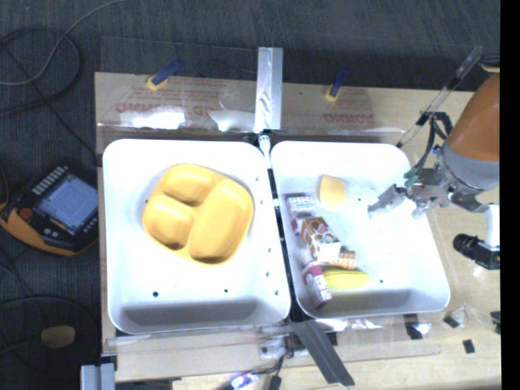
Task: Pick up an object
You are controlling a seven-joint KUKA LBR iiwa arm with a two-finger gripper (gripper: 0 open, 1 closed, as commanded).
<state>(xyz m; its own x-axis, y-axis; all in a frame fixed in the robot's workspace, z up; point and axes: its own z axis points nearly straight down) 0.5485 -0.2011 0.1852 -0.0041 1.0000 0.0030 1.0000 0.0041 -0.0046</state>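
two shallow white plastic bins sit side by side on the bench, sharing a middle divider, which i'd guess is so things can be taken from one and dropped in the other. the left bin (pixel 122 299) carries a big lumpy yellow moulded tray (pixel 197 212), three rounded humps, lying toward its far-left part. the right bin (pixel 422 283) holds the small stuff, bunched along its left wall by the divider, perhaps simply where it slid: a pale yellow rounded block (pixel 331 190) nearest the far edge, a red-and-white printed packet (pixel 301 205) just below it, a brown patterned wrapper (pixel 318 232), a waffle-cone shaped toy (pixel 340 257) and a yellow banana-like piece (pixel 345 279) toward the near edge, with a small dark tube (pixel 317 287) beside it.

the grey two-finger claw (pixel 398 198) reaches in over the right bin's right wall, hanging above the bare floor on that side, well apart from the cluster. i can't tell from here whether its fingers are spread or closed; they're too small and blurred. nothing shows between them, so it has hold of nothing that i can see. the pale block looks the nearest candidate, standing a little clear of the rest.
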